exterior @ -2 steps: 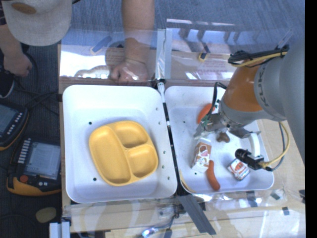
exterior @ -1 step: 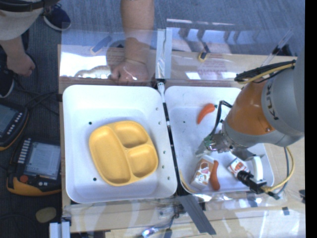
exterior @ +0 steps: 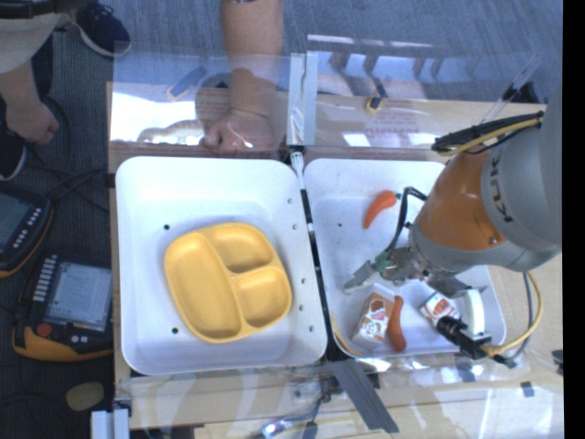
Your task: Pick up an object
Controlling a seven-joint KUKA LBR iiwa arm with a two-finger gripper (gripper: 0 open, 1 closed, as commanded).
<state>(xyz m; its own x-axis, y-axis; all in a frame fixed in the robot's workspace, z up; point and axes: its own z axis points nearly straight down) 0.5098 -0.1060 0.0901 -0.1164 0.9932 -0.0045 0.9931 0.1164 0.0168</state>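
Reaching in from the right of the frame, the gripper (exterior: 377, 271) hangs low over the right bin (exterior: 334, 245); whether it is open or closed cannot be told. Just below it lie a small carton (exterior: 372, 321) and a sausage (exterior: 397, 323), touching. An orange carrot (exterior: 379, 207) lies above. A yellow divided plate (exterior: 228, 280) sits in the left bin (exterior: 146, 190).

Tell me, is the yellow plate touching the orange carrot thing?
Apart. The camera view shows the yellow plate lying in the left bin, while the orange carrot lies in the right bin, with the bin walls between them.
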